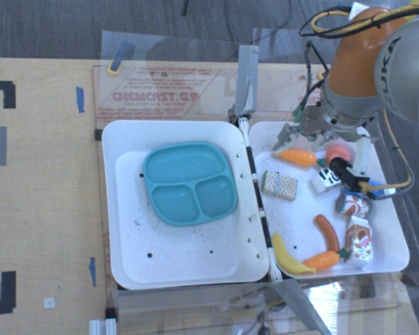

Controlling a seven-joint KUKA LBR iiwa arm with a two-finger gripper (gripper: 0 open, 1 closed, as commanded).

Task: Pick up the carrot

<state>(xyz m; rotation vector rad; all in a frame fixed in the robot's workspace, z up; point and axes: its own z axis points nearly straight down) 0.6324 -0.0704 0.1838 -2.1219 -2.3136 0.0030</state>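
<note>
Two orange carrots lie in the right bin (394, 253). One carrot (298, 157) rests near the bin's far left part, its tip pointing left. The other carrot (322, 260), with a green end, lies at the near edge beside a banana (285, 255). My gripper (302, 135) hangs just above and behind the far carrot, close over it, under the orange wrist band. Nothing shows that the carrot is lifted; it looks to be lying on the bin floor.
A teal divided plate (190, 183) sits in the left bin (126, 243). The right bin also holds a patterned box (280, 185), a pink item (339, 151), a black-and-white object (333, 172), a sausage (327, 232), a small carton (359, 241) and a can (353, 204).
</note>
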